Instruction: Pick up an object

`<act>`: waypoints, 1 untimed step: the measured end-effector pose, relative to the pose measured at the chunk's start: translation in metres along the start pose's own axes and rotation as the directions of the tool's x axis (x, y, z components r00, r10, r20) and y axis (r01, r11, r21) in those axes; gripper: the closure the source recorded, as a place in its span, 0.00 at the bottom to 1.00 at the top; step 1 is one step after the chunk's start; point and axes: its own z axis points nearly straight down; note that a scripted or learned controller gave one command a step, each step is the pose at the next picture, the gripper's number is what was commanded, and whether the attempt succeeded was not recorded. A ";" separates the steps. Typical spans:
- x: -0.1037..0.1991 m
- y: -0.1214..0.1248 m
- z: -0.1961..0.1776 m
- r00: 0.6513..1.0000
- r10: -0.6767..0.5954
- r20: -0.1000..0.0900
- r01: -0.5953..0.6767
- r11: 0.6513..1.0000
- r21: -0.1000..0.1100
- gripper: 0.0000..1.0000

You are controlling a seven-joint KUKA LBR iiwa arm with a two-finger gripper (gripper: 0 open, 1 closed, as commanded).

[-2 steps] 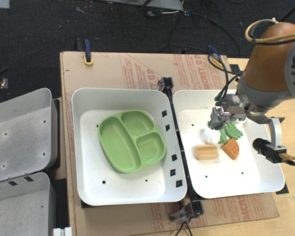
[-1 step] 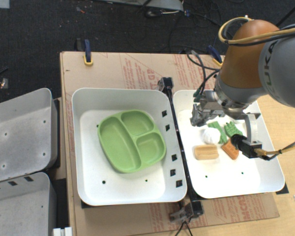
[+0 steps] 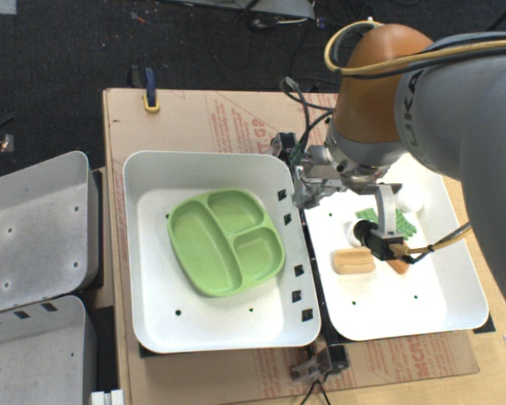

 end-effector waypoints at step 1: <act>0.057 0.028 -0.001 1.000 -0.005 -0.002 0.005 1.000 -0.002 1.00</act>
